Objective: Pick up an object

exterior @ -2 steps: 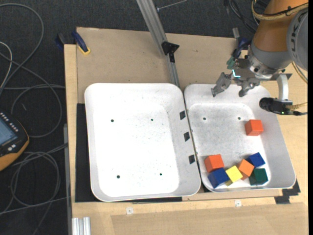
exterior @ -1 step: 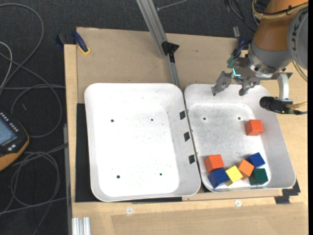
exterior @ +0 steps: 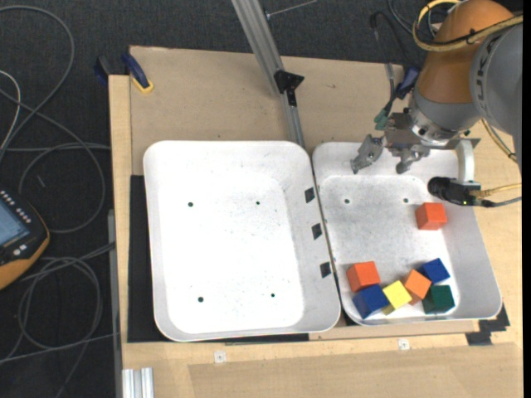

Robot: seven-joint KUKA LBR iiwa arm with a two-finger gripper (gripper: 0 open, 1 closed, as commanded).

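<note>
Blocks (exterior: 398, 288) sit untouched in your right bin (exterior: 473, 247); the gripper (exterior: 383, 159) hangs spread and empty at its far edge, so picking remains.

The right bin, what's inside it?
The right bin holds seven small blocks: one orange block alone, six clustered at the near edge. Anything beneath the cluster is hidden.

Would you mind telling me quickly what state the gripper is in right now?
Gripper: open, holding nothing, above the far end of the right bin, apart from the blocks.
</note>
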